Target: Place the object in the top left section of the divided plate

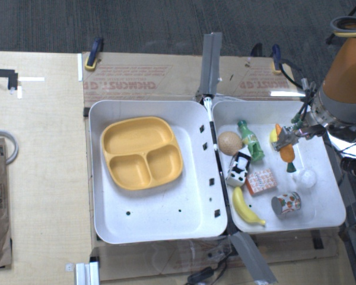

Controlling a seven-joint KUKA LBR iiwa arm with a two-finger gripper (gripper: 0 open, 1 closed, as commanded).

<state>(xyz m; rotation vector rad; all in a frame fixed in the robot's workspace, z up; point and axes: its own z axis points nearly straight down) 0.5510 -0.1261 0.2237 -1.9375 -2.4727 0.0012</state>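
**Carrot at the gripper, plate far to its left**

The gripper hangs over the right bin, its fingers closed around the top of a small orange carrot, whose long axis hangs downward from them. The plate lies well off to the gripper's left, in the other bin, with the target section at its far upper edge.

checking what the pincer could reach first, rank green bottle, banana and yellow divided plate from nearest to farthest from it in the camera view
Measured from the pincer, in the right bin:
1. Green bottle, just left of it, same bin.
2. Banana, at that bin's near edge.
3. Yellow divided plate, in the left bin.
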